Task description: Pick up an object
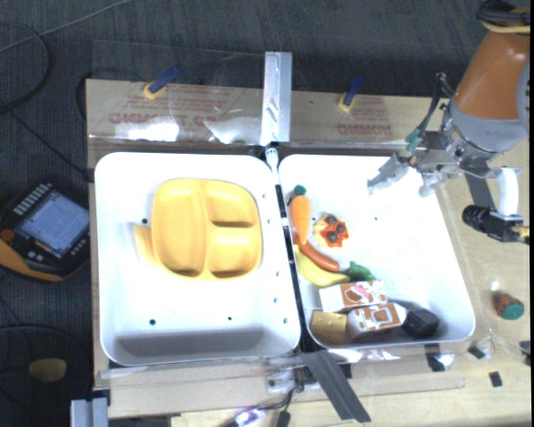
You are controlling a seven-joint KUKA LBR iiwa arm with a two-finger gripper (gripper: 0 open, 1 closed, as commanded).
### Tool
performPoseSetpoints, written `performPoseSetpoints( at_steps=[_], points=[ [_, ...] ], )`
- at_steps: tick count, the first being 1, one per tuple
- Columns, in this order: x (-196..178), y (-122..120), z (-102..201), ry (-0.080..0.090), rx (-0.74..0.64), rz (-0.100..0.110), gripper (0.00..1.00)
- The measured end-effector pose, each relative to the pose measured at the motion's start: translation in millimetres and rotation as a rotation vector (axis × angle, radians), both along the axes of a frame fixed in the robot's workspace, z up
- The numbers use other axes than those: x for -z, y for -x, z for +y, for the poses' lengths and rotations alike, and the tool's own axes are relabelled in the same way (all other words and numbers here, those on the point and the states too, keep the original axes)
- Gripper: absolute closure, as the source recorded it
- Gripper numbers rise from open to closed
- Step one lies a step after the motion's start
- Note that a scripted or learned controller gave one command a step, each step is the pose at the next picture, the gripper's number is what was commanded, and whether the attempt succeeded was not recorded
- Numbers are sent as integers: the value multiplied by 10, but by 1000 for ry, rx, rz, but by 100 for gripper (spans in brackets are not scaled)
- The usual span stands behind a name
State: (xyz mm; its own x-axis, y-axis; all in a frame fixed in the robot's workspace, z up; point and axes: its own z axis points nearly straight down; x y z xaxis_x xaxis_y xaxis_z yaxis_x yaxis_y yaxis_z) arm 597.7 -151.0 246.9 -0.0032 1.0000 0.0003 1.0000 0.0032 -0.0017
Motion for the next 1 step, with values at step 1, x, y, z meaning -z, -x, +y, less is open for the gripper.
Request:
performPoseSetpoints(
  at_steps=[1],
  points=[
    [-118, -20, -569, 4, -33, -1, 0]
  ],
)
